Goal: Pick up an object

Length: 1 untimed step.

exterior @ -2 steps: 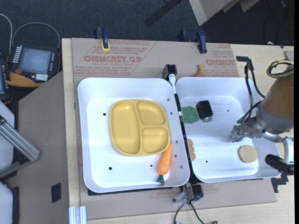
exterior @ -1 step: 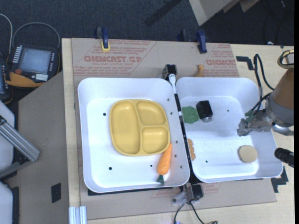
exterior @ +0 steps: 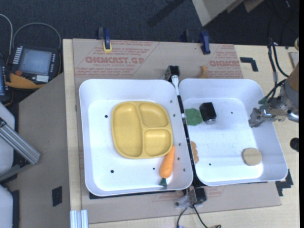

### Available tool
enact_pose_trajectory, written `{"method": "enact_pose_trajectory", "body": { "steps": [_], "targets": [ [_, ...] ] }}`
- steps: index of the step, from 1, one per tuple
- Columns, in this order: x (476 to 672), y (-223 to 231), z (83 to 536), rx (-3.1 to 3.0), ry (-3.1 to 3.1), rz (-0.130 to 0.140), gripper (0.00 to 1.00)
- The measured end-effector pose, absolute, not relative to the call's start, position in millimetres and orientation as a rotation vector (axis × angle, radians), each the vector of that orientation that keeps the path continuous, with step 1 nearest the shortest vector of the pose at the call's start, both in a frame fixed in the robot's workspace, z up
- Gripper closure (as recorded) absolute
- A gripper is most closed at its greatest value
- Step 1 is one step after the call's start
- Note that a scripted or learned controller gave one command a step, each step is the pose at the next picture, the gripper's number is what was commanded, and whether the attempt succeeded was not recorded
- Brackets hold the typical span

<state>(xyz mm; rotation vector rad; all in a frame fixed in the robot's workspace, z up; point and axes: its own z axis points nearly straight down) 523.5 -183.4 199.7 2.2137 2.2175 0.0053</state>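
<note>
Gripper (exterior: 259, 115) hovers at the right bin's (exterior: 228, 172) right rim, nothing between its fingers, though their spread is unclear. In that bin: black block (exterior: 207, 112), green piece (exterior: 193, 116), tan round (exterior: 251, 156).

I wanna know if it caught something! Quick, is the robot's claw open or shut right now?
Gripper: cannot be told. It sits at the right bin's right edge, and nothing visible is between it.

The scene is lit brightly and evenly from above, and the white bins (exterior: 95, 127) left of the hand (exterior: 259, 115) are nearly washed out. Only faint, soft shadows are cast. Focus is slightly soft throughout.
</note>
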Motion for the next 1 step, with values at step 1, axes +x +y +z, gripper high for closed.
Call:
{"method": "enact_pose_trajectory", "body": {
  "steps": [1],
  "targets": [
    [525.0,-183.8,236.6,2.215,2.218,0.004,1.00]
  ]
}}
